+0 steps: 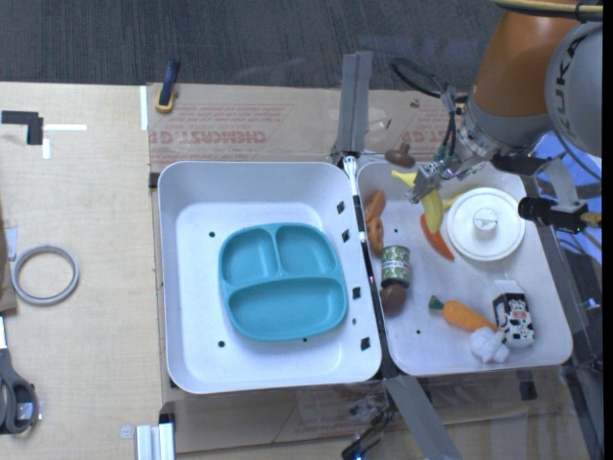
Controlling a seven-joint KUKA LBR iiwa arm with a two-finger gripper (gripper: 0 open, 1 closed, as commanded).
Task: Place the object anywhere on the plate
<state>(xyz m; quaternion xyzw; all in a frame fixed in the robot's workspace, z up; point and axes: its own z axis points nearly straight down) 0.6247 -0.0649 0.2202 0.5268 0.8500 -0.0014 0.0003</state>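
Pale bench (77, 353) bearing white bins (182, 286)

The counter (77, 199) is pale wood, with a brown cardboard sheet (239, 127) laid across its far part. Two shallow white bins rest on it side by side: the right bin (556, 343) directly beneath the hand (433, 178), the left bin (182, 333) just beside it, away from the arm. Well beyond the left bin, far from the hand, lie a roll of tape (42, 273) and scissors (17, 402).
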